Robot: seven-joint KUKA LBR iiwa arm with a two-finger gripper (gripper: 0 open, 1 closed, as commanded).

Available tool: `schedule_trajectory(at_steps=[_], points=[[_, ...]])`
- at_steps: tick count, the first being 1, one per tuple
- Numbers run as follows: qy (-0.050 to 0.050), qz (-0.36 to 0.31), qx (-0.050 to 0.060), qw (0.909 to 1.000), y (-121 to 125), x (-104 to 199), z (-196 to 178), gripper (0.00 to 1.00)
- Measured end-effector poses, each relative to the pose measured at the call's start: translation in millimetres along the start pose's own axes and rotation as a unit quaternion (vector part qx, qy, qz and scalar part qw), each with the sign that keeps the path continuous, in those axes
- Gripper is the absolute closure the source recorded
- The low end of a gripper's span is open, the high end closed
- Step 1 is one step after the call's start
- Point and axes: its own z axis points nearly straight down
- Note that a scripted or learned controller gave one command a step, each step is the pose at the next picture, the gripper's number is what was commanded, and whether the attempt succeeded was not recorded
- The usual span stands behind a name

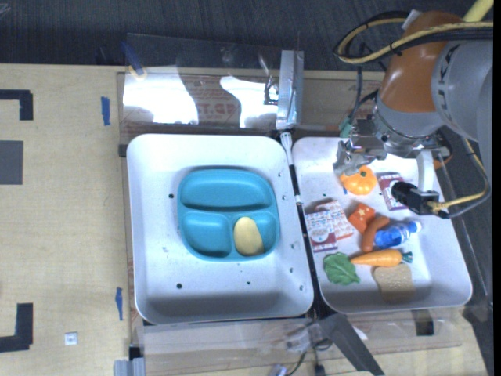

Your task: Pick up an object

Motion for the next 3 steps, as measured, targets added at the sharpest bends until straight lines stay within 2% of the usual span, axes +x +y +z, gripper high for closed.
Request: schedule_trajectory(at_steps=[1, 2, 3], points=[[-0.002, 0.025, 0.008, 0.9997, -60, -88, 63, 1.00], [-0.001, 0.021, 0.004, 0.9998, -56, -83, 60, 0.00], [0.000, -0.038, 0.000, 0.9993, -39, -88, 99, 0.00]])
